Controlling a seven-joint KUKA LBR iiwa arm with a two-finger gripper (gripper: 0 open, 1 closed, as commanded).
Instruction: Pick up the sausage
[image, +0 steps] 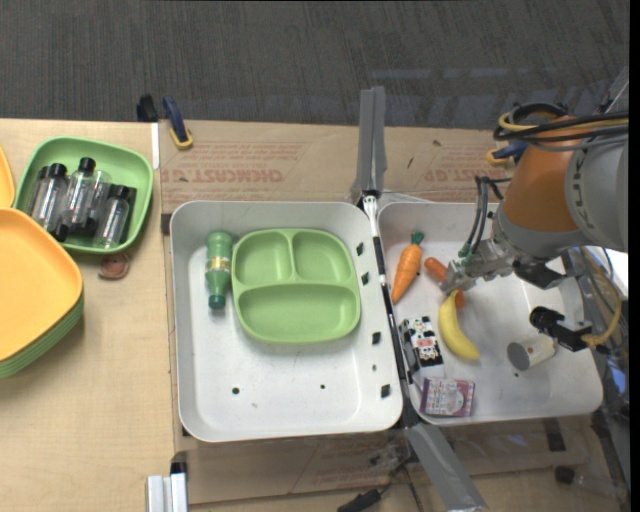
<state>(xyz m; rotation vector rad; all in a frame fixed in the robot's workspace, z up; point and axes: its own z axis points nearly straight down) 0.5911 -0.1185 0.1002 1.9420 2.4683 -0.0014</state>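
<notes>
The small reddish-orange sausage (435, 268) lies in the right white bin (560, 400), between the plush carrot (405, 270) and yellow banana (458, 330). Gripper (462, 285) hovers beside it; can't tell its spread. I'd centre carefully before closing.

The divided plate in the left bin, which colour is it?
Light green; the divided plate shows clearly in the camera view.

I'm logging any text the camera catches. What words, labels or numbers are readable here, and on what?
"CHEMCRZT GF": red print on the cardboard behind the bins, seen upside down and faint; the reading is uncertain.
A second red print on the cardboard behind the right bin: too faint to read.
Pink packet: print too small.
Black-and-white carton: print blurred.
Bottles in the green tray: no readable labels.
</notes>
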